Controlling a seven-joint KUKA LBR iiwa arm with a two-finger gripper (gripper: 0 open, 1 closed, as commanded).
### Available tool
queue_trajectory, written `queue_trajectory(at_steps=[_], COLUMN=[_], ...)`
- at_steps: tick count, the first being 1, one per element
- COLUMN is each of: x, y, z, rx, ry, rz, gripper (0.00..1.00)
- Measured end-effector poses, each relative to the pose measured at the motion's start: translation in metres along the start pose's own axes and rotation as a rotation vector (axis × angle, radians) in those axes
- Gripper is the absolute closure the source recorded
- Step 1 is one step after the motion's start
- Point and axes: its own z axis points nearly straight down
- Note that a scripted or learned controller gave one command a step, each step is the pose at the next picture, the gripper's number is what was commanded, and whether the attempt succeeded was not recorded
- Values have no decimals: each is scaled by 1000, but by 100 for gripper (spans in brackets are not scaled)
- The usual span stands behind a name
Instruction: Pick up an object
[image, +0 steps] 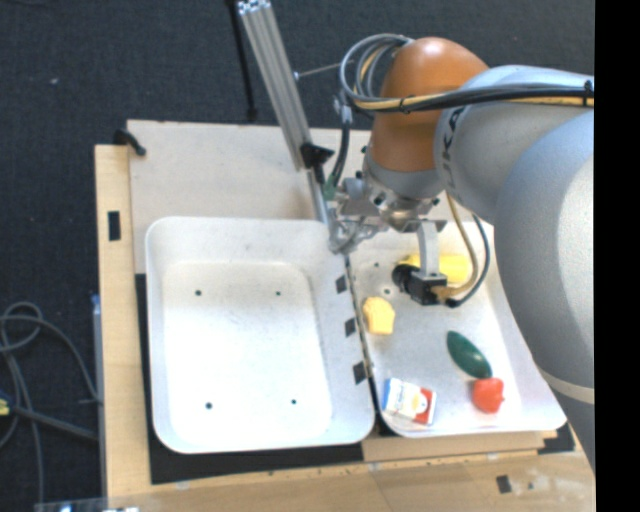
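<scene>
left bin (240, 330): bare white floor with a few dark dots.

gripper (347, 232): low over the far left corner of the right bin (425, 345), close to the wall where the two bins meet and just beside the foot of a slanted metal post (280, 90). it is seen from above and partly under the wrist, so i cannot tell whether the claw is open or closed. nothing is visibly held.

right bin contents, all loose on the floor:
- yellow block (378, 316), near the dividing wall, a little nearer than the gripper and apart from it.
- small white, red and blue box (409, 401), at the near edge.
- yellow piece (455, 268), far side, partly hidden by the wrist.
- dark green oval (467, 353), mid bin.
- red piece (488, 394), near right, just beside the green oval.

judgement: the step in hand is the approach or descent, and no pick is made yet. the claw looks to sit over bare corner floor, not over any object. the closest candidate is the yellow block. the next move calls for a shift toward the near side so the claw centres on that block, clear of the dividing wall, then a descent and a close.
</scene>
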Motion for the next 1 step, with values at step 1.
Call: queue_trajectory(at_steps=[1], x=[58], y=[-10], z=[-6], rx=[1], ry=[2], rz=[-2], gripper=[100])
